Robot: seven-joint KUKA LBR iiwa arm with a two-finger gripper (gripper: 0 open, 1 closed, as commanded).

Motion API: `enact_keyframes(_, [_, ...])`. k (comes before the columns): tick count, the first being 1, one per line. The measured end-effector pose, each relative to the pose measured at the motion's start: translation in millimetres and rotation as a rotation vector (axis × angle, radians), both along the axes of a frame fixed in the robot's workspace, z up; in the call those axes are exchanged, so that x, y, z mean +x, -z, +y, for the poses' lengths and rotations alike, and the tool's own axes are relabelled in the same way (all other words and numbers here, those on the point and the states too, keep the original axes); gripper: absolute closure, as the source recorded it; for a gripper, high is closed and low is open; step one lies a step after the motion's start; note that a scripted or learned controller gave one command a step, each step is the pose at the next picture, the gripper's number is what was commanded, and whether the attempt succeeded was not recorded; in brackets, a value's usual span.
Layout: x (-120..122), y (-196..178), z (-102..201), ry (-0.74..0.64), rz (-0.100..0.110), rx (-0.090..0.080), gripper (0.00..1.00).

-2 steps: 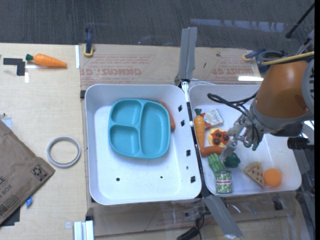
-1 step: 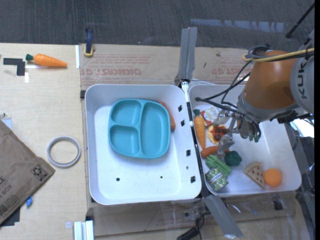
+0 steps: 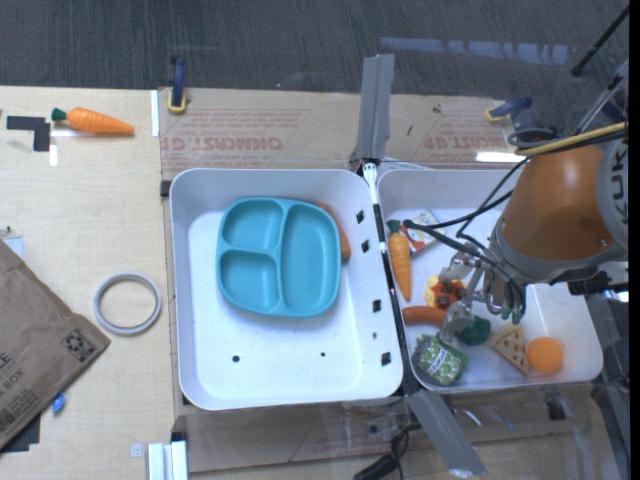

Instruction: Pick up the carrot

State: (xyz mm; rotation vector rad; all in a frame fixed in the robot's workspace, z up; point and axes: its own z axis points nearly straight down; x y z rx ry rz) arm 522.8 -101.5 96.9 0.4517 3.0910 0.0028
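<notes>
An orange carrot [image 3: 400, 262] with a green top lies lengthwise along the left wall of the right bin [image 3: 580, 368]. My gripper [image 3: 468, 308] hangs over the middle of that bin, to the right of the carrot and a little nearer the front, above a cluster of small toy foods. The carrot is not between the fingers. A second carrot [image 3: 95, 122] rests on the wooden bench at the far left, outside the bins.
The left bin [image 3: 200, 368] holds a blue divided plate [image 3: 280, 258] with an orange item [image 3: 343, 240] at its right rim. The right bin also holds a green leafy item [image 3: 440, 360], a cracker wedge [image 3: 508, 348], an orange ball [image 3: 544, 355]. A tape ring [image 3: 127, 302] lies on the bench.
</notes>
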Motion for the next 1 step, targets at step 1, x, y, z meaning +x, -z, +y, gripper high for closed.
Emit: enact_keyframes(1, [13.8, -91.8, 12.8, 0.36, 0.018, 0.004, 0.0])
